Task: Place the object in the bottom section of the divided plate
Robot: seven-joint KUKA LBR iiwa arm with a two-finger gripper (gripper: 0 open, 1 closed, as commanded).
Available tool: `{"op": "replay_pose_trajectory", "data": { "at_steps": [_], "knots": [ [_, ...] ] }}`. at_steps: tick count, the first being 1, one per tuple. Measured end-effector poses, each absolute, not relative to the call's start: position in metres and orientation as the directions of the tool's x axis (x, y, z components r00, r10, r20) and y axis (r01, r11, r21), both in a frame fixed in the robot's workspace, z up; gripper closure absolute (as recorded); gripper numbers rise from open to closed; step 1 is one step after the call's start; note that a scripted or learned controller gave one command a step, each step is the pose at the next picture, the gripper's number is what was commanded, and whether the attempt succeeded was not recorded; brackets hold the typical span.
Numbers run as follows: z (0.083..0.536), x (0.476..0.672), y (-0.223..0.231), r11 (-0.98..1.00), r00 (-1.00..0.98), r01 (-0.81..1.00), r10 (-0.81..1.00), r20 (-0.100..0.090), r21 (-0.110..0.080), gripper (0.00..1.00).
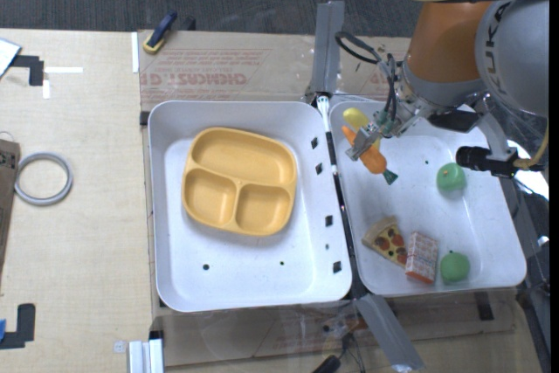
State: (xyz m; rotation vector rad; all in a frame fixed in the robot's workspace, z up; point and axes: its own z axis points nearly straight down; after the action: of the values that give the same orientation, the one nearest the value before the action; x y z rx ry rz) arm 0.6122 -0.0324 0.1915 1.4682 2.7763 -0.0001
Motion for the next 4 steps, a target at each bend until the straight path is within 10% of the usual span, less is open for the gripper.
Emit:
{"op": "replay_pose_trajectory", "data": {
  "at_steps": [1,2,4],
  "knots": [
    [0.192,0.612,-0.033,0.563,-0.563,0.826,0.826,-0.001,0.000,0.00],
    [0.191,0.639,-0.004,0.528,-0.528,0.849,0.849,-0.002,0.000,0.00],
    [0.199,0.649,0.133,0.965,-0.965,0.264,0.264,-0.003,0.001,0.00]
  ]
}}
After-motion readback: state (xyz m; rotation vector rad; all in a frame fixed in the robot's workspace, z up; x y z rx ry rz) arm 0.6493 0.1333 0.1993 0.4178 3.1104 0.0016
